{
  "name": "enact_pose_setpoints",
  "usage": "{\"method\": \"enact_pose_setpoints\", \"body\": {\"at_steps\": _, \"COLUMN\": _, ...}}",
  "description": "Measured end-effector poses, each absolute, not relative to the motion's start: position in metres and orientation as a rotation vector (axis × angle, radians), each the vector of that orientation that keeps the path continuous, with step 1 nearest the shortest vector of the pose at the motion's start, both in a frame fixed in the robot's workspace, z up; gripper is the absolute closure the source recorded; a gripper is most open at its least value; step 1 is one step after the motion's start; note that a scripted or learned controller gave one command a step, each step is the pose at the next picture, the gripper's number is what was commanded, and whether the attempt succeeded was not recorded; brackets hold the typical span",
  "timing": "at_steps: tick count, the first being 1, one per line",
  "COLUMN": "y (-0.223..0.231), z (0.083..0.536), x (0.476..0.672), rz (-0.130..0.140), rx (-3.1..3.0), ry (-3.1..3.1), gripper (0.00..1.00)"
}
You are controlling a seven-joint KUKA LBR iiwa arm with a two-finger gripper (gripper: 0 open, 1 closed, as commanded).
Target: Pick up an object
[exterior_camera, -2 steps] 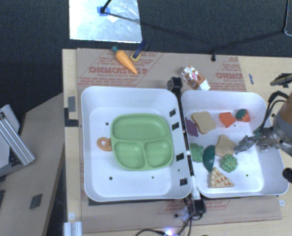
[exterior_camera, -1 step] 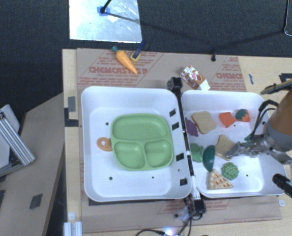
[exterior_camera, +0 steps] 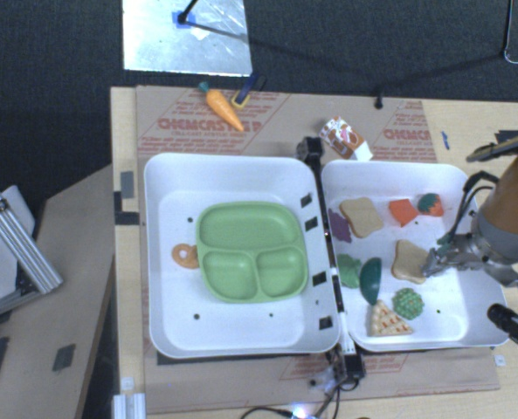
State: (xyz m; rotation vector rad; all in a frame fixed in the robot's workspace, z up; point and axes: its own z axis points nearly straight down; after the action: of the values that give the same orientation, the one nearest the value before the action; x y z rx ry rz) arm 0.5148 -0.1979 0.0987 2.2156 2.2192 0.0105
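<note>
Camera view: nothing picked up yet, grasp is all still to do. Gripper (exterior_camera: 433,263) is low in the right bin (exterior_camera: 451,330), arm coming in from the right. Its tip sits at the right edge of a tan toast slice (exterior_camera: 409,261), touching or just beside it, can't say which. Can't tell whether the fingers are apart or together; too small and dark at this angle. Nothing visibly clamped.

Likely target is that toast slice, mid-bin. Close by: green knobbly ball (exterior_camera: 408,303) just below it, pizza wedge (exterior_camera: 387,320) lower left, dark green piece (exterior_camera: 370,278) to its left. Another bread slice (exterior_camera: 362,216) and orange block (exterior_camera: 402,210) sit further up, well clear.

Left bin (exterior_camera: 167,260) holds a green divided plate (exterior_camera: 251,250) and a small pretzel (exterior_camera: 185,256). Carrot (exterior_camera: 224,109) lies on the desk (exterior_camera: 84,234) behind the bins.
</note>
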Motion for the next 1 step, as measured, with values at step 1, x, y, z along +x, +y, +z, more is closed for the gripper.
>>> {"method": "enact_pose_setpoints", "body": {"at_steps": 1, "y": -0.2033, "z": 0.1429, "x": 0.5174, "rz": 0.003, "rx": 2.213, "ry": 2.221, "gripper": 1.0}}
